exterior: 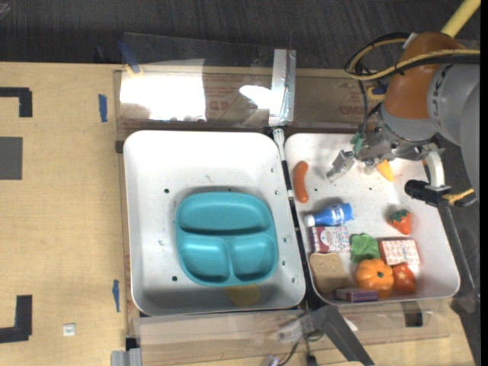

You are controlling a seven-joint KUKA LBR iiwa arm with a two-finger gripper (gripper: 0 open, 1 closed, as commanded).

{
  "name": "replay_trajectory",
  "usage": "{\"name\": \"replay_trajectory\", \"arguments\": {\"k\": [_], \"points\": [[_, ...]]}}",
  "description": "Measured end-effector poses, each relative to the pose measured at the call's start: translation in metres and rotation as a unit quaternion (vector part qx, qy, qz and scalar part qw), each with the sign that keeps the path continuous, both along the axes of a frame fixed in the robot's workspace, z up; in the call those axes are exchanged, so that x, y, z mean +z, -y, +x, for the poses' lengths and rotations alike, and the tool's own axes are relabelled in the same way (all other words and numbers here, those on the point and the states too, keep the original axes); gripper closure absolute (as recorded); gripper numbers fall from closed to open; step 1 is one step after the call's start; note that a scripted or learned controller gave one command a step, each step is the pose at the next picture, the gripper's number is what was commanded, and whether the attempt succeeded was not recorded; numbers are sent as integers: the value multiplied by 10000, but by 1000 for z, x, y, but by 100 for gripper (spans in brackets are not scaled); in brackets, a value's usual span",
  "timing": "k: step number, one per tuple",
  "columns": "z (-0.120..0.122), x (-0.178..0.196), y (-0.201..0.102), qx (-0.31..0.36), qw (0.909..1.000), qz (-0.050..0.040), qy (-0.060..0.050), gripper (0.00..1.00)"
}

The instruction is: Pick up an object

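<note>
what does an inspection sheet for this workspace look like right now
surface: left bin holds a teal divided tray; right bin holds toy food
job's things: sausage, blue bottle, pumpkin, strawberry, bread slice, all lying loose
clutter: clear plastic sheet behind the left bin
grippers: tool above the right bin's far end, nothing between its fingers
cables: yellow and black loops by the wrist
surroundings: cardboard bench with black markers
</note>
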State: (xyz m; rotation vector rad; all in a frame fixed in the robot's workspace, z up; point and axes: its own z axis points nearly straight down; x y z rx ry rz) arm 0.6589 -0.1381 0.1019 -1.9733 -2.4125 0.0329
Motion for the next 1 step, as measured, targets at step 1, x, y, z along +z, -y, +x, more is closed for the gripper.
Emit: {"name": "replay_trajectory", "arguments": {"k": [1], "points": [[-82,-14,-24,-28,9998,4,187,0]]}}
